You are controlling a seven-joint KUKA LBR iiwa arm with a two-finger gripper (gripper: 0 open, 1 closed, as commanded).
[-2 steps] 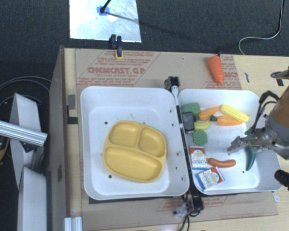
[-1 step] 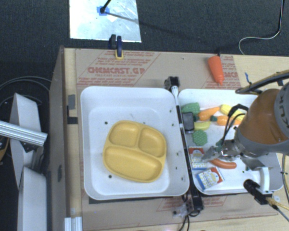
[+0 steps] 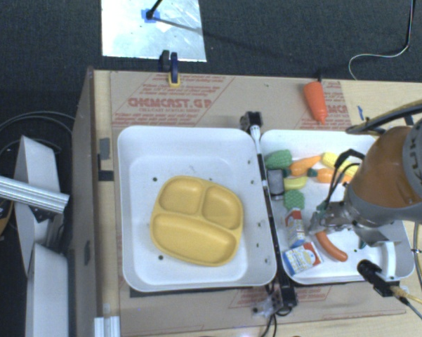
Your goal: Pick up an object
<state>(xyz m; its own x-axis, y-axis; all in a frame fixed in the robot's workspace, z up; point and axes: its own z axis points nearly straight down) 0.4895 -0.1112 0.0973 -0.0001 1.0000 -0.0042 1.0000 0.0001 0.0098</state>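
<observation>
Gripper [image 3: 321,221] sits low in the right bin [image 3: 400,265], seemingly at the reach stage; whether it is wide, narrow or holding anything I cannot tell. Sausage [image 3: 331,246] lies just below it, pouch [image 3: 300,258] beside that, vegetables [image 3: 295,184] above. Next: settle squarely over one item

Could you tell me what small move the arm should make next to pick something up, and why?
Probably lower the hand a little toward the red sausage just below it in the right bin: that toy lies apart from the clustered pieces, so it looks easiest to grasp.
</observation>
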